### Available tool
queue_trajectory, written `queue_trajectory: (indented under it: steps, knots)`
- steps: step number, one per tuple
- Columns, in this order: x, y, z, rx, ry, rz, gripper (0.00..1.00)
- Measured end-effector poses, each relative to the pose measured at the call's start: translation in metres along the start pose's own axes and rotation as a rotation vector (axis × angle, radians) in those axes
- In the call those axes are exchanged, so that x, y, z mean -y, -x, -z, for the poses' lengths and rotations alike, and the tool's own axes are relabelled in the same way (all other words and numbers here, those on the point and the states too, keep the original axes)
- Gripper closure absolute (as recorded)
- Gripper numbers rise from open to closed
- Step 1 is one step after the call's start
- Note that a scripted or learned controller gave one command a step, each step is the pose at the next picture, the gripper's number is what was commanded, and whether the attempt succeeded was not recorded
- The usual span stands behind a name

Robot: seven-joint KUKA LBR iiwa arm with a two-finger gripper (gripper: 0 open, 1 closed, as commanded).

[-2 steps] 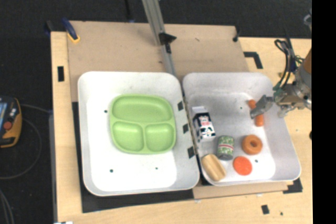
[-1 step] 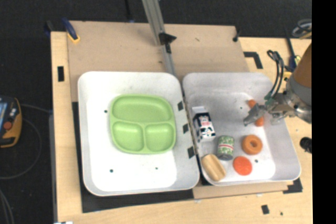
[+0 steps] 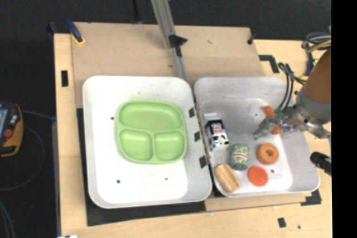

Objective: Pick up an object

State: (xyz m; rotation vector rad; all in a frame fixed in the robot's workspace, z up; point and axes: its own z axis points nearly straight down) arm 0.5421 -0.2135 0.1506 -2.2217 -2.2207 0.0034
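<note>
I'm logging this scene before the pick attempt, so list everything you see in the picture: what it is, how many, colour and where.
Left bin: 1, white, left half of the bench.
Right bin: 1, white, right half, edge to edge with the left bin.
Divided plate: 1, light green, three compartments, middle of the left bin.
Milk carton toy: 1, white and black, right bin near its left wall.
Can: 1, green with a pale label, right bin, below the carton.
Bread roll: 1, tan, front left corner of the right bin.
Doughnut: 1, orange ring, right bin, right of the can.
Round piece: 1, red-orange, right bin, front.
Metal post: 1, grey, behind the bins.
Gripper: 1, grey with orange, over the right bin above the doughnut.
</note>
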Motion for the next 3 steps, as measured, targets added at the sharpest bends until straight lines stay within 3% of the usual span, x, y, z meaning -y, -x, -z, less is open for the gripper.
queue_trajectory:
  steps: [1,2,3]
  knots:
    - [0.000,0.001,-0.052,0.001,0.003,0.000,0.00]
    - [-0.002,0.002,-0.038,0.002,0.008,-0.002,1.00]
    - [-0.009,0.009,0.009,0.002,0.008,0.003,1.00]
